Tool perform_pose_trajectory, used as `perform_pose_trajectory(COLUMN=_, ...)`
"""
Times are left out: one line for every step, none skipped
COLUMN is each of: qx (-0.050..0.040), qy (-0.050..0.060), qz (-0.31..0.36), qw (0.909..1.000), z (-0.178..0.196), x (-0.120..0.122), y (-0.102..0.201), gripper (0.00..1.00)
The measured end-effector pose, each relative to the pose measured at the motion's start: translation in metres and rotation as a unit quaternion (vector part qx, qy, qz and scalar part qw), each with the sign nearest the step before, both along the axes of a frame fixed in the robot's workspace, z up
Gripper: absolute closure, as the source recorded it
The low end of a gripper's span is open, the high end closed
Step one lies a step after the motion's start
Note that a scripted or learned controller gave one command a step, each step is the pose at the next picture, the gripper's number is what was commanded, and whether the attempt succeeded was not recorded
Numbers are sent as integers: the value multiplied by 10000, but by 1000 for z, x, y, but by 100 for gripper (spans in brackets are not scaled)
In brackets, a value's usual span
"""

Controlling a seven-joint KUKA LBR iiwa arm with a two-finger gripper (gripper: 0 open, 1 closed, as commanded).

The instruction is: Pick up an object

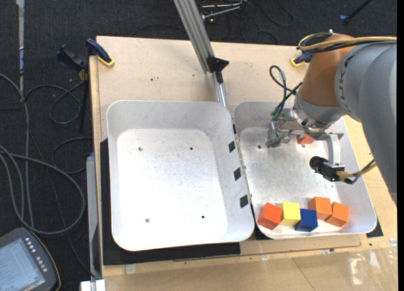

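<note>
My gripper (276, 137) hangs low over the back part of the right bin (252, 157), under the orange-banded wrist. Just to its right, a small red block (305, 139) peeks out from beneath the wrist, mostly hidden. Along the right bin's front edge sits a cluster of blocks: an orange one (271, 215), a yellow one (291, 211), a blue one (308, 221) and two more orange ones (321, 206) (340, 214). The gripper is well behind this cluster.
The left bin (120, 157) lies beside the right one, with black clips on the shared wall. A slanted metal pole (192, 21) rises from behind the bins. Clamps sit at the bench's back corners. Cables hang off the wrist.
</note>
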State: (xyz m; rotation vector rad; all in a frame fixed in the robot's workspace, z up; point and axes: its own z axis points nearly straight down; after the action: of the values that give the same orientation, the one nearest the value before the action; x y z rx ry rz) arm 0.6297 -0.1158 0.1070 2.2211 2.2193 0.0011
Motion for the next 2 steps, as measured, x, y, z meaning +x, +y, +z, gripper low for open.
perform_pose_trajectory(qx=-2, qy=-15, qz=-3, qw=10000, z=44, x=-3, y=-4, gripper=100)
perform_pose_trajectory(qx=-5, qy=-22, qz=7, qw=10000, z=88, x=0, y=-8, gripper=100)
